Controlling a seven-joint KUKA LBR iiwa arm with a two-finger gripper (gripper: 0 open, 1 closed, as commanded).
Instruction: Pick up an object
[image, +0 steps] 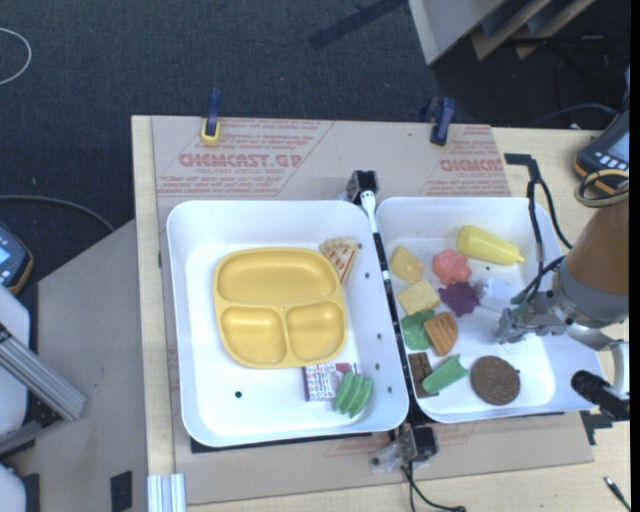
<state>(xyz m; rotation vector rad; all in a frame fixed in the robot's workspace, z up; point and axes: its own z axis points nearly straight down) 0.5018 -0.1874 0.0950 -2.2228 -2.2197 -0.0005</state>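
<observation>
A yellow three-compartment plate (278, 305) lies in the left bin (190, 330). The right bin (535, 385) holds toy foods, a brown round cookie (495, 380) nearest the gripper (518, 325), which hovers just above it; finger state cannot be told.

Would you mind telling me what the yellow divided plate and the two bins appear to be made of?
The yellow divided plate looks like moulded plastic with a smooth, semi-matte finish: uniform colour, rounded compartment ridges. The left bin and right bin look like thin white plastic, slightly glossy, with rounded corners and rolled rims, though that is only by appearance.
</observation>
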